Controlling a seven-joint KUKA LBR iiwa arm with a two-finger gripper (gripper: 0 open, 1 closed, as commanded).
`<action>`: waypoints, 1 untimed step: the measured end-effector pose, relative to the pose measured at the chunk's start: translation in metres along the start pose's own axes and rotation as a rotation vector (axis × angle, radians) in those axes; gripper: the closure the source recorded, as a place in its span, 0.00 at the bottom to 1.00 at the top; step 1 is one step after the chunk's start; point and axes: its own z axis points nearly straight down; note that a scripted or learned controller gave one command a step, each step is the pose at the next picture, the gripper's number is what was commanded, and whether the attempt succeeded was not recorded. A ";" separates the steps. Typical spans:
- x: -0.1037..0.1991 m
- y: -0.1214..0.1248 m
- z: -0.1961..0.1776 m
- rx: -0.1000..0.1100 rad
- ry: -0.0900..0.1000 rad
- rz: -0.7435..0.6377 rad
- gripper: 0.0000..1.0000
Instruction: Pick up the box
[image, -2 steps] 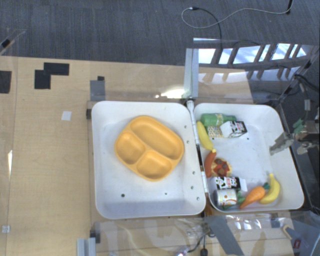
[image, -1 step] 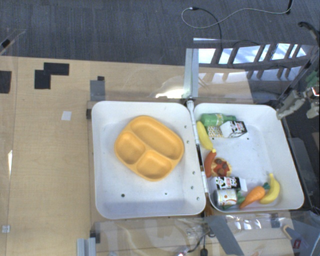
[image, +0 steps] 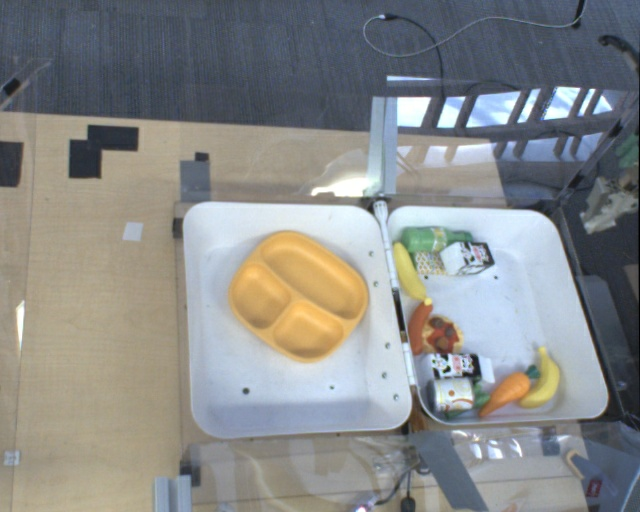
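white box (image: 466, 258) lies beside green bottle (image: 432, 239) in right bin (image: 520, 300)

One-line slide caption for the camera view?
Yellow divided plate in left bin; box, bananas, carrot and can crowd right bin.

Wooden bench (image: 90, 330) with 2 white bins (image: 290, 415) side by side
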 end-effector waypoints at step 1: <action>-0.016 0.001 0.021 0.005 0.003 0.084 1.00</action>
